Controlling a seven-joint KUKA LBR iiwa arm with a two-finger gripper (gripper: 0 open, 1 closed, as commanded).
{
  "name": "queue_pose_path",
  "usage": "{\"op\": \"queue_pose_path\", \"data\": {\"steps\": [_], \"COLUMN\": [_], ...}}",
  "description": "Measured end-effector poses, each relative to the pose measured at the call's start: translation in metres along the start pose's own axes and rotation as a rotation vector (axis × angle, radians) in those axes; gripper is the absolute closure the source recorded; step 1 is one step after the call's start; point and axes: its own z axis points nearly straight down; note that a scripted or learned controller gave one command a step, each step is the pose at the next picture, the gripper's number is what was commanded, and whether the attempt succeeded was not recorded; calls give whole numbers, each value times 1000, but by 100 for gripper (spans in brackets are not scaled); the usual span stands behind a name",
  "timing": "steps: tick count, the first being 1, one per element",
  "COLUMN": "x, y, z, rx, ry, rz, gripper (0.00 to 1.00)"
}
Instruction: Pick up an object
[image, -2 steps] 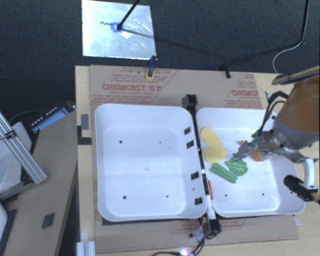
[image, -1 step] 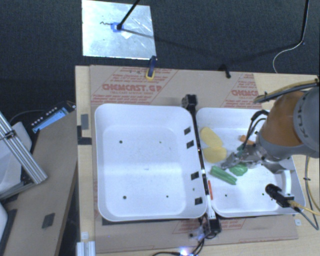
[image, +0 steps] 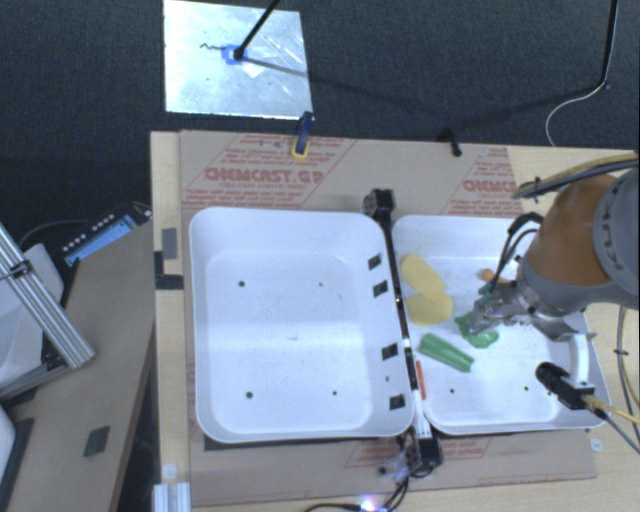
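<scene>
Two shallow white bins sit side by side on a cardboard-covered bench printed with red lettering. Left bin: bare white floor with a few small dark holes. Right bin: holds the loose objects. Arm enters from the right, grey body with orange band above the wrist, reaching down into the right bin. Gripper is low over the bin's middle, its tip right at a small green piece that lies partly under it; whether it is clenched, released or grasping that piece cannot be told, since the wrist hides the contact. Just left of the gripper, two pale yellow rounded pieces: the upper yellow piece and the lower yellow piece, touching or nearly so. Below them a longer green block lies at a slant on the bin floor, near the divider between bins. A small orange bit shows beside the arm, possibly another object, too small to name. A black clip sits at the top where the bins meet.
</scene>
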Motion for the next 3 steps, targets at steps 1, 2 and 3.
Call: {"op": "queue_pose_path", "data": {"steps": [1,2,3], "x": [47,87,121], "y": [-40,59,75], "z": [12,-97,-150], "rx": [6,-17,-6], "ry": [3,0,2], "rz": [-4,-11,-8], "gripper": [100,100,100]}}
